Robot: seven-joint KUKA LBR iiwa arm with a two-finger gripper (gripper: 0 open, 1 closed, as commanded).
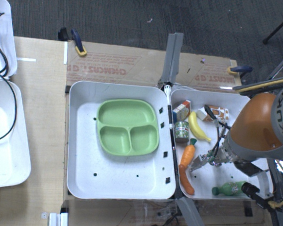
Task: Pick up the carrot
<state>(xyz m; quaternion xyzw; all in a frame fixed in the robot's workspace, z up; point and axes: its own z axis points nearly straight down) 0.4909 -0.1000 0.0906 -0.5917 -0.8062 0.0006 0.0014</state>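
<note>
The carrot [187, 156] is orange with a small green top. It lies nearly upright along the left wall of the right bin [208, 182]. My gripper [202, 161] hangs low in that bin, just right of the carrot's lower half and close to it. Nothing shows as held in it. The arm's orange band [257, 126] covers the bin's right part.
A red-orange sausage-like piece [185, 182] lies just below the carrot. A banana [198, 126], a small can [181, 130] and a little carton [181, 110] sit above it, and a green bottle [229, 188] lies at the bin's front right. The left bin [82, 159] holds a green divided plate [128, 127].
</note>
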